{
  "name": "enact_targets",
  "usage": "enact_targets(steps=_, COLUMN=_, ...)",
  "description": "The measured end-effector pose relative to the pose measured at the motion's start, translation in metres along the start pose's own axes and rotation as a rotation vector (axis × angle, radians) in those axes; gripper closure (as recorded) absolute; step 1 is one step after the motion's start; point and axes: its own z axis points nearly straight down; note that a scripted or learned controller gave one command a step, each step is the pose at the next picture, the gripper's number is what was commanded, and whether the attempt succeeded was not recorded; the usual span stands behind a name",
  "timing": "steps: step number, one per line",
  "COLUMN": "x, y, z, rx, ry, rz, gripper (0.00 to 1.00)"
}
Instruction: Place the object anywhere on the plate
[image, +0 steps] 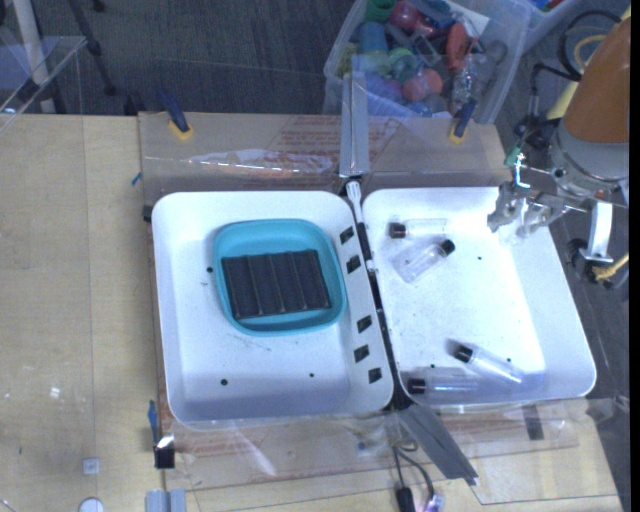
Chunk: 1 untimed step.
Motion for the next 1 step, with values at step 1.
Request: enact_targets(steps=1, x=0.0, y=0.0001, z=-0.0002, rx=0.0, ry=0.0, rz=0.0, gripper=0.0)
